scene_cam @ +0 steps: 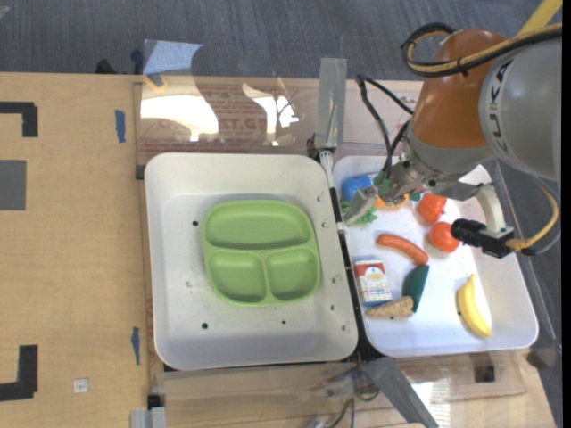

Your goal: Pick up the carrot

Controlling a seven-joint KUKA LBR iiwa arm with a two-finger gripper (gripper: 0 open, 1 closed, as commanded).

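Surface (62, 266): brown board carrying two white bins side by side.
Left bin (169, 194): holds a green tray (261, 250) with three compartments; nothing lies in the tray.
Right bin (508, 315): holds all the loose items, and the arm (464, 87) comes in over its 12 to 1 o'clock part.
Blue item (358, 186): at the right bin's 11 o'clock corner, just beside the claw.
Claw (390, 194): low over the bin's 11 o'clock area, among green leafy bits; I cannot tell whether it is wide or narrow.
Carrot (390, 202): my best reading is the small orange piece with green at the claw tip, touching or right under it; too small to be sure, and no grip is visible.
Sausage (402, 247): orange-red, lying slantwise near the bin's centre, apart from the claw.
Carton (372, 281): at 7 o'clock, with a cracker (390, 308) below it and a dark green item (415, 283) beside it.
Tomatoes (432, 207): two, toward 2 o'clock.
Banana (473, 308): at 4 o'clock.
Done: the claw is at the carrot's spot.
Left: a sure grip and the lift; judged from here, the pick is not yet finished.
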